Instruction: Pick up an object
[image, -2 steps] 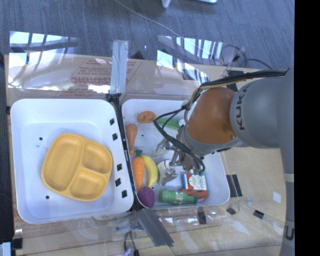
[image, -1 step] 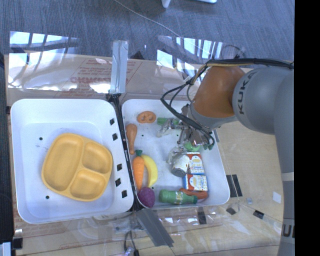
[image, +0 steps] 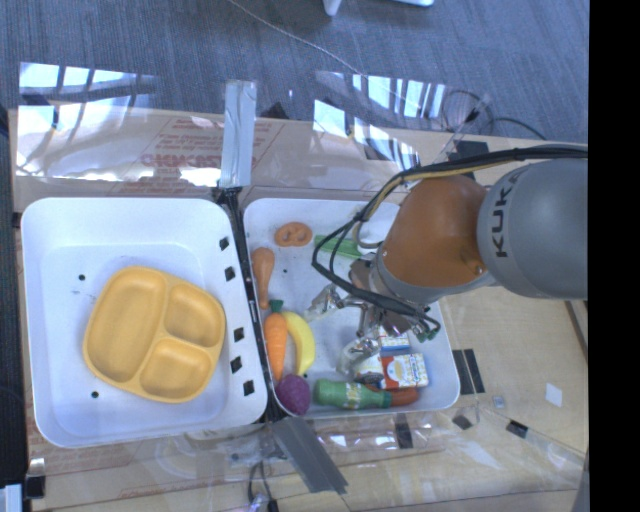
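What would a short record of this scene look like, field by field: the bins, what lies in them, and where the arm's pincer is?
left bin: holds a yellow divided plate
right bin: toy foods
along its left wall: carrot, banana, purple grapes
near its back wall: brown pretzel
at its front: green bottle, small carton
arm: reaching over the right bin
pincer: low, beside the carton
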